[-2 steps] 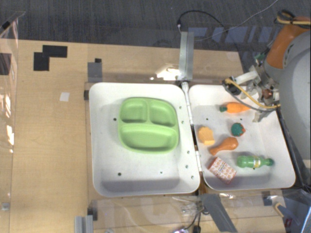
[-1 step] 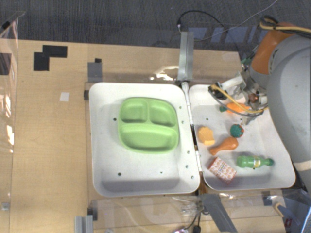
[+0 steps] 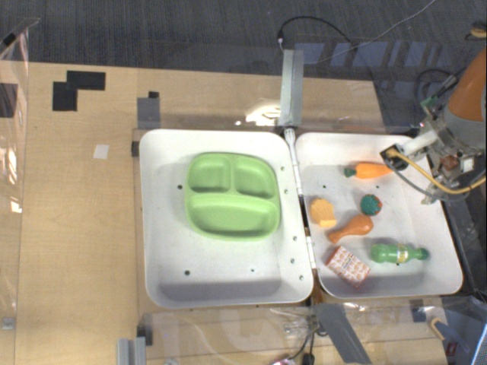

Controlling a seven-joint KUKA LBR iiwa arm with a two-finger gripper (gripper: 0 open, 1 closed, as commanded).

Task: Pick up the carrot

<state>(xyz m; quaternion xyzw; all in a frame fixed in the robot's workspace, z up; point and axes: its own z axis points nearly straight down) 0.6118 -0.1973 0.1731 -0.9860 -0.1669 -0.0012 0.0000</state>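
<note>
The gripper (image 3: 397, 157) hangs at the right bin's (image 3: 449, 261) upper right, its grip state impossible to judge, just beside the carrot (image 3: 369, 171), an orange root with a green top lying crosswise near the back wall. Bare floor spreads left of it, before the divider.

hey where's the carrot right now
The carrot lies in the right bin, near its far edge, just left of the tool and above the small green ball.
</note>
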